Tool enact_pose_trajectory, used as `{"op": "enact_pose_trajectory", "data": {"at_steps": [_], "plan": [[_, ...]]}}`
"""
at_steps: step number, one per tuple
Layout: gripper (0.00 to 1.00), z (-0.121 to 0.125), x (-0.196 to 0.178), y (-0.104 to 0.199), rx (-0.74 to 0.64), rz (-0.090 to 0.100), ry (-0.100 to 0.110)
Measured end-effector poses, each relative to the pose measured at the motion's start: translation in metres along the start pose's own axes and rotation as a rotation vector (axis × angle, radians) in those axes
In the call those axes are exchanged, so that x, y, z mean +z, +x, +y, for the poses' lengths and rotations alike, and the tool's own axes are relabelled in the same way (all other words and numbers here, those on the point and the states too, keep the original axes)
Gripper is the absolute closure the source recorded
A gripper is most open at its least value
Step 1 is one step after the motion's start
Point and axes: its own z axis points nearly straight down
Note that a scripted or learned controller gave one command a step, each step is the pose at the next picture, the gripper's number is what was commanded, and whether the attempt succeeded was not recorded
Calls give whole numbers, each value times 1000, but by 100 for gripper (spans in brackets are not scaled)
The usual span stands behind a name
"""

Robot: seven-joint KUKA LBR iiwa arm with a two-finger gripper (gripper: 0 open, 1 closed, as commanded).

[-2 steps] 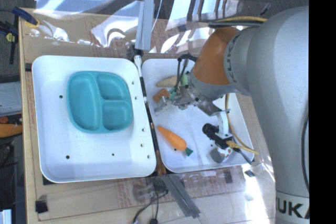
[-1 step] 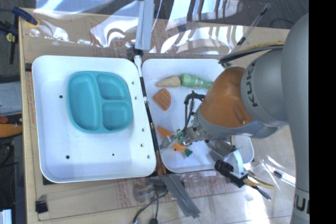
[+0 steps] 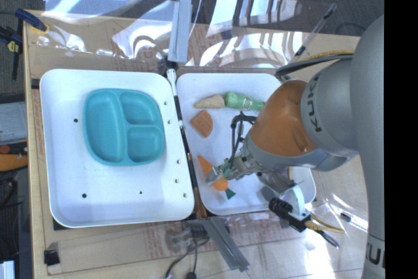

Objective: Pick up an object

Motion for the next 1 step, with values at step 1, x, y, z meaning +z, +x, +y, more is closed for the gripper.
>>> {"op": "enact_pose_trajectory", "data": {"at_steps": [1], "plan": [[100,114,-93,34,168,-4,-4]]}}
